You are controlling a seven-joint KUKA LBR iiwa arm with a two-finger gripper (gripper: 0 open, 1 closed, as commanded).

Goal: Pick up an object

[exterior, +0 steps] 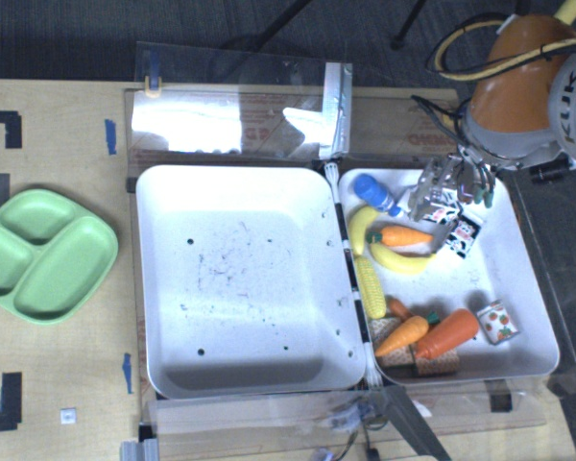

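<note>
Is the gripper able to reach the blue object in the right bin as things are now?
Probably yes. The blue object lies at the far end of the right bin, uncovered from above, and the gripper hangs close beside it. The banana touches its near side, which may crowd the fingers.

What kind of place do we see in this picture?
Probably a robotics lab bench set up for grasping trials. Two white bins sit side by side, the right one holds toy food such as a banana and carrots, and a robot arm reaches in.
</note>
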